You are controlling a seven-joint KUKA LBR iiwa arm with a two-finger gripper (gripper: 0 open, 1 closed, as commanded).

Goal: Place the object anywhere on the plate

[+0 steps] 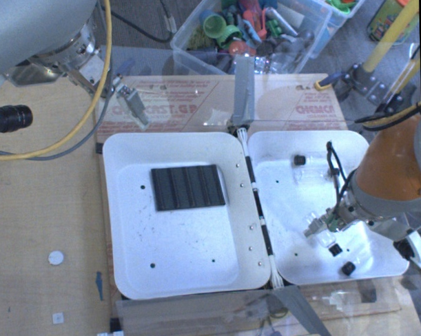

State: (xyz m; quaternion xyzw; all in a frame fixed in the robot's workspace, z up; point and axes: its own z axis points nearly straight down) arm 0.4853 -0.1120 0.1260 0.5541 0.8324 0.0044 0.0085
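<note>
Dark ribbed plate (188, 187) flat in left bin (122, 201)

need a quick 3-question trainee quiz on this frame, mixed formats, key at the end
1. True or false: the dark ribbed plate lies in the right bin.
2. Multiple choice: the end effector is above which spot?
A. the left bin
B. the right bin
C. the bare bench
3. Fill in: the clear tub of coloured toys stands beyond the bins' ____ edge, at the top of the camera view.

Key
1. False: the plate lies in the left bin.
2. B
3. far
</note>
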